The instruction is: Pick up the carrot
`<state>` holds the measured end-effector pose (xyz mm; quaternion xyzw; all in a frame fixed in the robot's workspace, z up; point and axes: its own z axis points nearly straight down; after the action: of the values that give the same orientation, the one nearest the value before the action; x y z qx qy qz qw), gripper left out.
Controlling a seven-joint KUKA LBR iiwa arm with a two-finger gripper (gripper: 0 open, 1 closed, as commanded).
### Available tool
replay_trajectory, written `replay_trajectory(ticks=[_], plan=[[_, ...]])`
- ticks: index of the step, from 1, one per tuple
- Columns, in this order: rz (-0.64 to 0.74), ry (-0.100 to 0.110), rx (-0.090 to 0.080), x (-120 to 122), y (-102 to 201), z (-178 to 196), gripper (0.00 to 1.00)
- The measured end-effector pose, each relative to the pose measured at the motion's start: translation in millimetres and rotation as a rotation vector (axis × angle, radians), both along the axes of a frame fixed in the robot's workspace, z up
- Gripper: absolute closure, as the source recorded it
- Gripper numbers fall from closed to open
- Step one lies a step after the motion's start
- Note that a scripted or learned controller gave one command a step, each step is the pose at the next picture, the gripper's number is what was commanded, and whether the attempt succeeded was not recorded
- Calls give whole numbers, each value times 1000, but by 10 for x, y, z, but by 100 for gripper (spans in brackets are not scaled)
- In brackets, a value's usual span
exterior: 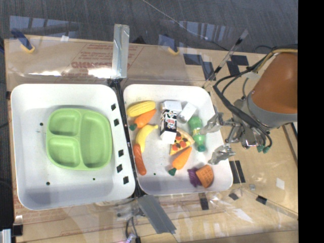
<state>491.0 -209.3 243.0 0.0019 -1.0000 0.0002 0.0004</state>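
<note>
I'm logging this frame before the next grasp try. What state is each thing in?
carrot: lying flat in the right bin, untouched, leafy end toward the near wall
pincer: at the right bin's right wall, open, nothing between its fingers
green plate: flat in the left bin, right side up, its compartments bare
banana: lying flat beside the bin divider
corn: lying on its side
green bottle: toppled on its side
</note>
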Motion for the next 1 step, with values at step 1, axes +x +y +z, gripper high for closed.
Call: replay_trajectory(ticks=[1], plan=[[-37, -5, -1, 320, 223, -1501, 0]])
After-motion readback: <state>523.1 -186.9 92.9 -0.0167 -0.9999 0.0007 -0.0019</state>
